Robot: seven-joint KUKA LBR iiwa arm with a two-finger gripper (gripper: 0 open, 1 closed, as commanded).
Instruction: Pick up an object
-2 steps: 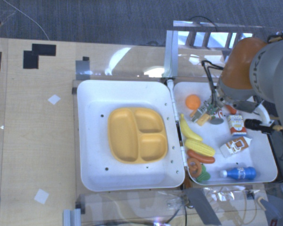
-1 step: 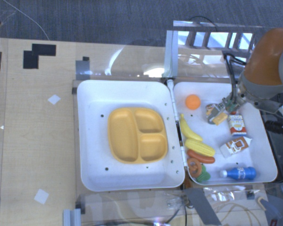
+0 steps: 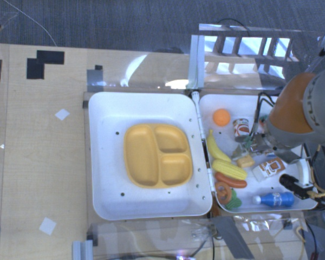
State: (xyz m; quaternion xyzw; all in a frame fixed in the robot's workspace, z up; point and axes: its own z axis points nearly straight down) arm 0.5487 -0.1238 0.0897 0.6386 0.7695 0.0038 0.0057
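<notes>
Down in the right bin [image 3: 206, 110], the gripper [image 3: 250, 144] hangs among the toy food — whether it grasps anything, I cannot tell. A small yellow block [image 3: 245, 161] lies just at its 6 o'clock, the banana [image 3: 216, 151] at 9, the orange ball [image 3: 221, 117] near 11.

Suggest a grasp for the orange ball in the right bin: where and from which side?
Take the orange ball across its widest part, straight from above. It is round, so no finger direction is favoured. It sits apart from the can and banana, but close to the bin wall on its left, so I'd probably close the fingers along that wall rather than toward it.
</notes>
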